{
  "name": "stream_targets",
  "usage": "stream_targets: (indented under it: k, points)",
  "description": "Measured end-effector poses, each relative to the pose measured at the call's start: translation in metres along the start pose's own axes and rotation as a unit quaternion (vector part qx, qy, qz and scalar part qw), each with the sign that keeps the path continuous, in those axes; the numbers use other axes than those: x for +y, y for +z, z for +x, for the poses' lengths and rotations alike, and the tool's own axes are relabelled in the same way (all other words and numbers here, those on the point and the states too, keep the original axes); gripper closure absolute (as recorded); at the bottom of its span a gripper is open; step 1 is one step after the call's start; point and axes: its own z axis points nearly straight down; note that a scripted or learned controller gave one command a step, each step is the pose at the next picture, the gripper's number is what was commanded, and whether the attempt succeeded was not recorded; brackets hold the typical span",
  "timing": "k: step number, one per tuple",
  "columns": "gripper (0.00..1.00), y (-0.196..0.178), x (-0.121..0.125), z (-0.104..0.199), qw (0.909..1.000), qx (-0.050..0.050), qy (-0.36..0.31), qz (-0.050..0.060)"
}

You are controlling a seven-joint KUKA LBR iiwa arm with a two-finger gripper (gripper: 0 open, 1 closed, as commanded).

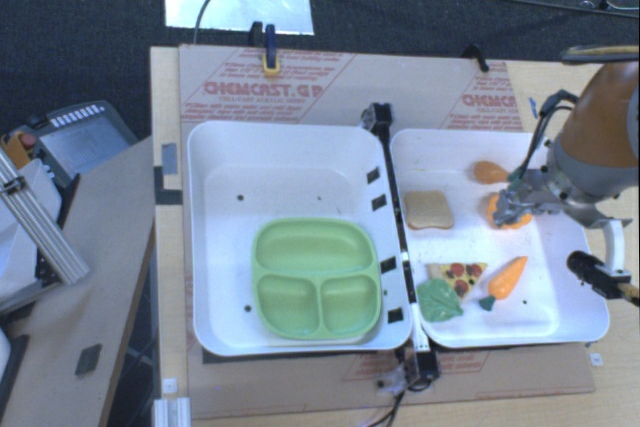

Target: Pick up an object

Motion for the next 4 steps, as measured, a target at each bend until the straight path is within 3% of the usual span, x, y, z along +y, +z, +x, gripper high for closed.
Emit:
stream_targets:
  k: [1, 2, 4]
  points:
    - [1.00, -0.054, 0.002, 0.000, 1.0000, 0.000, 0.000, 0.000]
    - [1.00, -0.066, 0.008, 0.050, 1.0000, 0.001, -0.002, 0.002]
    - [1.00, -0.054, 0.020, 0.160, 1.0000, 0.001, -0.002, 0.003]
